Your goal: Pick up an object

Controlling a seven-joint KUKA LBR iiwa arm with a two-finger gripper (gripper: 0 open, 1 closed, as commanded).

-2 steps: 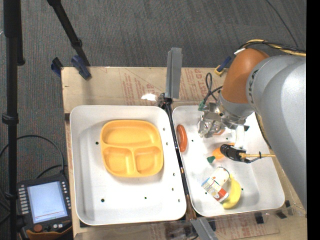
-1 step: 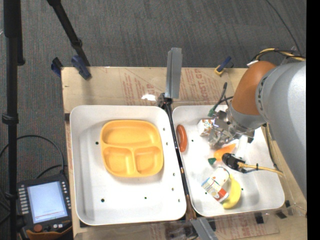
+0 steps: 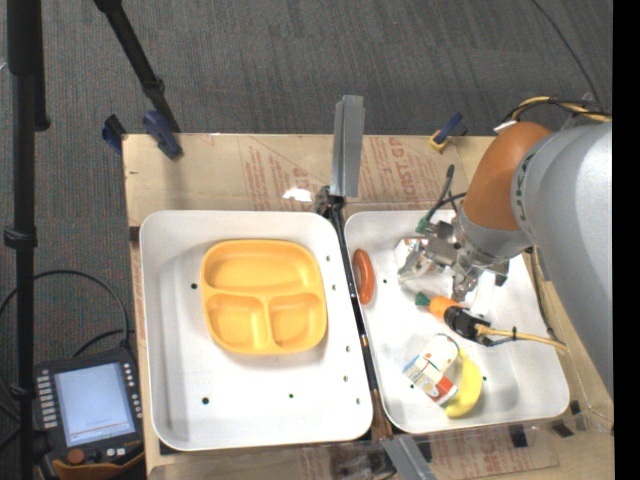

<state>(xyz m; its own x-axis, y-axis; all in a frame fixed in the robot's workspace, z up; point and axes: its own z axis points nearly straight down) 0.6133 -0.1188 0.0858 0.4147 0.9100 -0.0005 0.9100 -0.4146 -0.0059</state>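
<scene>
While looking down on the bench [image 3: 230,163], saw the arm [image 3: 565,203] reaching in from the right, grey, with an orange band [image 3: 495,183] above the wrist. Found the gripper [image 3: 438,273] low over the back half of the right bin [image 3: 520,358], roughly midway between its side walls. Could not tell its state, whether released or clenched. Spotted a small orange thing [image 3: 433,303] on the bin floor just in front of the gripper; could not tell whether touching it or just apart. Noted a sausage [image 3: 364,275] lying lengthwise along the same bin's left wall, reddish, left of the gripper and apart from it. Noted a carton [image 3: 430,370] toward the bin's front, white with red and blue marks, tipped at a slant, well in front of the gripper. Saw a banana [image 3: 468,388] curving round the carton's right and front side, touching it or very nearly. Found a yellow plate [image 3: 265,266] flat in the left bin [image 3: 180,368], split into three compartments, one wide at the back and two smaller at the front. Saw both bins side by side, close together, with a grey post [image 3: 348,148] upright at the back of the gap. Made out a blue clamp [image 3: 160,133] at the bench's back left corner and a pendant [image 3: 88,403] with a pale screen at lower left, off the bench.
</scene>
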